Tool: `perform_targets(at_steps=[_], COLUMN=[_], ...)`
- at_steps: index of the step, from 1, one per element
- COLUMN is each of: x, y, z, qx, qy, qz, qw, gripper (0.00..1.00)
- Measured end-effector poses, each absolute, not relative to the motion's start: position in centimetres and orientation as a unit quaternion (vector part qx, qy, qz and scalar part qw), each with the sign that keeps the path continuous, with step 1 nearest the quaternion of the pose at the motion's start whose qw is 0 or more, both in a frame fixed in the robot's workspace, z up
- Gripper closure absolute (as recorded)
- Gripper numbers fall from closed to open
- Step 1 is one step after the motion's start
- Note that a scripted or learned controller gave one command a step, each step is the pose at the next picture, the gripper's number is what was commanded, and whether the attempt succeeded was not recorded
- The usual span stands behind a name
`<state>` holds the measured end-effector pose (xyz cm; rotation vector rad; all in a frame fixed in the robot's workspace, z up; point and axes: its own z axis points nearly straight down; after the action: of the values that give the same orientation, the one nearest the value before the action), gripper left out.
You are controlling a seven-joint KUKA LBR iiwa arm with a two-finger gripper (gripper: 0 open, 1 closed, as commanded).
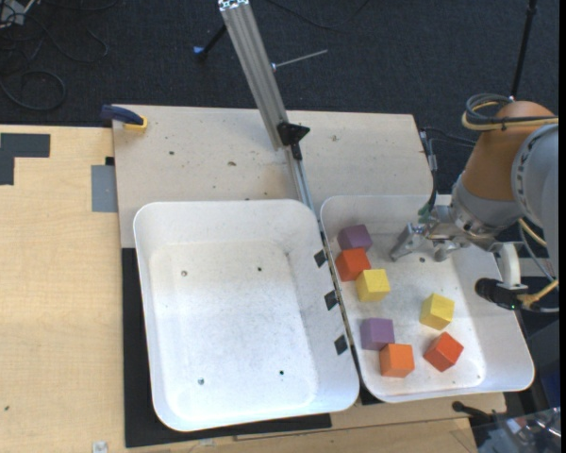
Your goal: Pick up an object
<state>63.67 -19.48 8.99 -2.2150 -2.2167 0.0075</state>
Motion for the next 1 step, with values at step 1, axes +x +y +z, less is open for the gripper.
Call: perform_targets(at_steps=[1], x=[63.86], y=[-19.56], z=[10.47], qx=[-0.707], qy=[-0.707], qz=[0.0008], qw=[0.001], gripper=[1.0])
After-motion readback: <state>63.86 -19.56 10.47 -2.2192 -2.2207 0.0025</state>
